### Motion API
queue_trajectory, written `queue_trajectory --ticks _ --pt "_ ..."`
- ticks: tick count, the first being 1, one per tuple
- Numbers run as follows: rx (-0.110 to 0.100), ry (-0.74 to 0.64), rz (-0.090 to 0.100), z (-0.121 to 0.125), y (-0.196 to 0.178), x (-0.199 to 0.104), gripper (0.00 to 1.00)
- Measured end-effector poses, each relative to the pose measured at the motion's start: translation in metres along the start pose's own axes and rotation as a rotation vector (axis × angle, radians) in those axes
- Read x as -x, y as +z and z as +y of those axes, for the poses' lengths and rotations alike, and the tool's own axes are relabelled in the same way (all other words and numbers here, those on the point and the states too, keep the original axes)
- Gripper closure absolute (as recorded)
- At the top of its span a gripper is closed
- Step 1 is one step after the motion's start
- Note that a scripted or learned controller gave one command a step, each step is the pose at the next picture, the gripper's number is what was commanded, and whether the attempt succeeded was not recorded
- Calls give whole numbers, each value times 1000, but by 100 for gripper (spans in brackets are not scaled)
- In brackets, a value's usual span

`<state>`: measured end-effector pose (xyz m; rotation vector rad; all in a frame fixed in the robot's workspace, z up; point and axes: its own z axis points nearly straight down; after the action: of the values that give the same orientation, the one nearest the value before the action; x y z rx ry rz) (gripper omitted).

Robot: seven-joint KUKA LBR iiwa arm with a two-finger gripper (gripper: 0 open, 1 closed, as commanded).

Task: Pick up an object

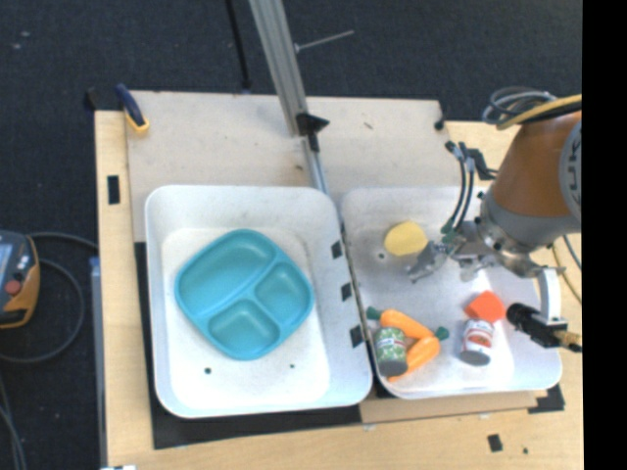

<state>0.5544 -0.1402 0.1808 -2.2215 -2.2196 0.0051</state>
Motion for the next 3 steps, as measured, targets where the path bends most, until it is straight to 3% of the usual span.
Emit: queue_trajectory --ticks 2,3 --pt "4 1 -1 7 81 -5 0" --pt "8 5 0 9 69 -4 100"
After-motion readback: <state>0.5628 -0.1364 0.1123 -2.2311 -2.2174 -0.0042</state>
